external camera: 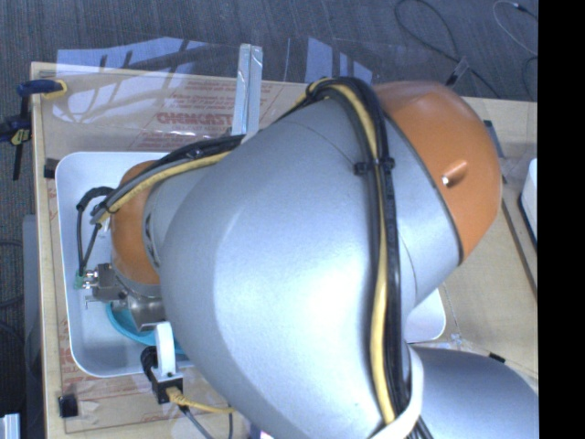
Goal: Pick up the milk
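One big grey arm (302, 273) leans low into the left white bin (69, 245) to reach the milk, but its bulk hides where the milk sits, and whether the gripper (126, 311) is spread or pinching I cannot tell.

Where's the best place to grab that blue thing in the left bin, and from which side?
Only a curved blue edge shows beneath the end effector, low in the left bin. Probably come straight down from above, since the bin walls block the sides; the best part to grip is hidden.
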